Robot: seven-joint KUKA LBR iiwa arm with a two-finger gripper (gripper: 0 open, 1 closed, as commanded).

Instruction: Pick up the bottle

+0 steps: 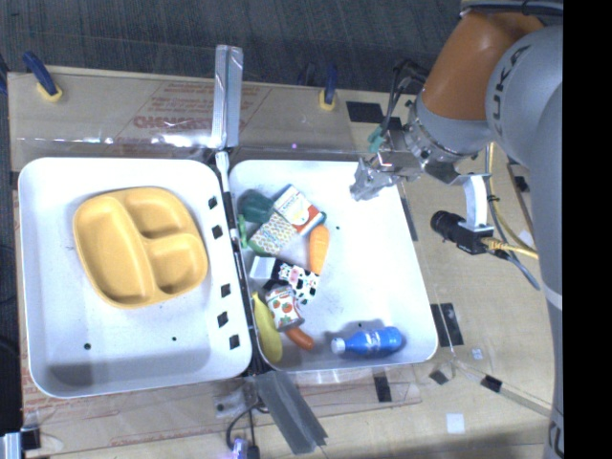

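Two white bins [57,371]. One yellow divided tray [141,245]. One blue bottle [371,341] at five o'clock. Two carrots [318,248]. One banana [267,332]. Two blue clamps [40,75] at the counter's far edge.

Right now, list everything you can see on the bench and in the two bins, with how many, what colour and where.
Shallow white bin: one, white, left half of the bench.
Second shallow white bin: one, white, right of the first.
Yellow divided plastic plate: one, yellow, in the left bin.
Blue plastic bottle with a white cap: one, blue, lying on its side by the right bin's near wall.
Orange toy carrot: one, orange, mid right bin.
Yellow toy banana: one, yellow, right bin, near-left corner.
Small printed cartons: several, mixed colours, left side of the right bin.
Blue clamps: two, blue, far edge of the bench.
Gripper: one, grey, over the right bin's far-right corner.
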